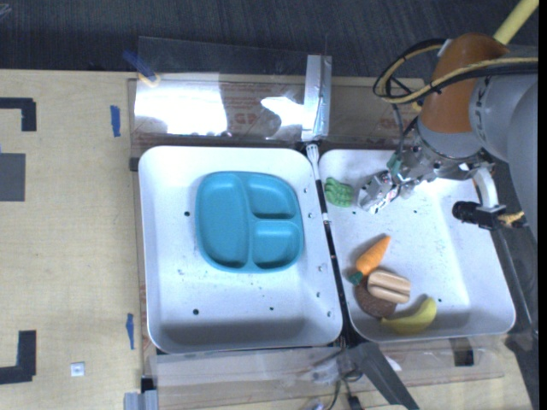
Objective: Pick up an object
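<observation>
My gripper (377, 191) hangs over the upper left part of the right bin (479, 272), its metal fingers pointing left and down. A green toy (338, 193) lies just left of the fingertips, against the bin's left wall. Lower in the same bin lie an orange carrot (373, 254), a hot dog bun (389, 286) on a brown round piece (369, 301), and a yellow banana (414, 316). I see nothing between the fingers.
The left bin (171, 297) holds a blue divided plate (249, 220). A clear plastic panel with a metal post (316, 96) stands behind the bins. The grey arm with its orange band (457, 75) and cables fills the upper right.
</observation>
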### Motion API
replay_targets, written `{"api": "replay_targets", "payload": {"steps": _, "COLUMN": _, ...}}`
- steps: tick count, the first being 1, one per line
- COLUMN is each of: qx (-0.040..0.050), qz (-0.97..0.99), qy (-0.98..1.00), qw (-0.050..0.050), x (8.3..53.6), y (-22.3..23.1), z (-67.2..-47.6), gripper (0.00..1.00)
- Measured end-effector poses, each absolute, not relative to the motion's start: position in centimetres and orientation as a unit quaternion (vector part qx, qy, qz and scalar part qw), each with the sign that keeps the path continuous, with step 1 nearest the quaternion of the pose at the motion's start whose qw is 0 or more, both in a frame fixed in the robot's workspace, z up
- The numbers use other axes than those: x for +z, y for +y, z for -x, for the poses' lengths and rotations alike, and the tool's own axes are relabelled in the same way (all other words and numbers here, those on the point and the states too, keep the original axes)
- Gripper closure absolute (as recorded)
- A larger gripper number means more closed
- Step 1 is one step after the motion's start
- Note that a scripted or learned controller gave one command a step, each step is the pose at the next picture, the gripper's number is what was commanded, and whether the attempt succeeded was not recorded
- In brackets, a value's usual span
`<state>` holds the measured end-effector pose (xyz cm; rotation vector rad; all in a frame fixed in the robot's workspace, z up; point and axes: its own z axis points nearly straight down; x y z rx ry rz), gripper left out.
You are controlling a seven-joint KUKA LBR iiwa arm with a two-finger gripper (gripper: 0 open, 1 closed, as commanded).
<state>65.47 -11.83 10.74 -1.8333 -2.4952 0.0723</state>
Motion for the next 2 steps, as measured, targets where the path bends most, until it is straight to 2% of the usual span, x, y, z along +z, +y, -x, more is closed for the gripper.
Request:
{"api": "replay_targets", "payload": {"steps": 1, "qx": -0.0014, "qz": 0.602, "qy": -0.798, "qw": -0.004, "x": 17.1, "y": -14.9, "z": -61.5, "gripper": 1.00}}
{"api": "replay_targets", "payload": {"steps": 2, "qx": -0.0015, "qz": 0.692, "qy": -0.722, "qw": -0.001, "x": 18.6, "y": -6.7, "z": -62.8, "gripper": 1.00}}
